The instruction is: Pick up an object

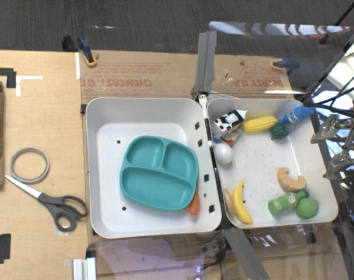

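Picking progress: not begun, by my judgement; every object lies loose in a bin and nothing is lifted
Landmark: teal plate (159,174), flat in the left bin (107,107), compartments bare
Carrot (193,203): orange, touching the plate's lower right edge, wedged between plate and bin wall
Right bin (258,156): just right of the plate, past the shared wall; holds the rest of the objects
White ball (223,154): right of the plate, nearest loose object after the carrot, against the shared wall
Cow toy (230,122): black and white, up and right of the plate, just above the ball
Corn (259,123): yellow, right of the cow toy, further from the plate
Blue bottle (295,115): far right of the plate, tilted in the top corner of its bin
Dark green piece (279,132): between corn and bottle, touching or nearly; cannot tell what it is
Banana (241,202): down and right of the plate, beside a pinkish sausage (227,200) along the wall
Croissant (291,181): well right of the plate, on open floor, nothing touching it
Green bottle (283,203): below the croissant, lying down, touching the green ball (307,207)
Scissors (54,203) and tape roll (29,164): left of the plate, outside the bins on the bench; not targets, I'd say
Gripper: cannot tell whether spread or pressed together; nothing seen pinched
Done: nothing
Left: choose an object, reach down, close on it, lift; the whole task
Likely easy target: croissant, since it sits apart from its neighbours
Likely hard target: carrot, jammed beside the plate
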Robot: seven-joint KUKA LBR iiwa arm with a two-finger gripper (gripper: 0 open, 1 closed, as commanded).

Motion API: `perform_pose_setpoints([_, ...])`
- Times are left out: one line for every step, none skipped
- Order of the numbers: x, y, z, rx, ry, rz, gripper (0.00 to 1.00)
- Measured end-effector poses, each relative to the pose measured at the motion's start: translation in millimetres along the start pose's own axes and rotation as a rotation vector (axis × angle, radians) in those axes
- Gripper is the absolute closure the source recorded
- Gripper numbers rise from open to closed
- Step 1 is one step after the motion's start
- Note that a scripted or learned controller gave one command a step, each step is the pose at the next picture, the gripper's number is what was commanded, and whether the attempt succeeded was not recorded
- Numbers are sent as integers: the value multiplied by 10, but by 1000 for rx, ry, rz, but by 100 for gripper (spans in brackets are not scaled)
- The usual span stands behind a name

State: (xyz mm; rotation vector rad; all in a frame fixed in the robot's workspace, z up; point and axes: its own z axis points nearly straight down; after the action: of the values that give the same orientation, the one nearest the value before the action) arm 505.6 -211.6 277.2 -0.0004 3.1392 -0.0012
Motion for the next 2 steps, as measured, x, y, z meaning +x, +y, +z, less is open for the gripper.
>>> perform_pose_setpoints([-92, -94, 730, 0, 1, 122, 0])
perform_pose_setpoints([100, -112, 1792, 5, -11, -43, 0])
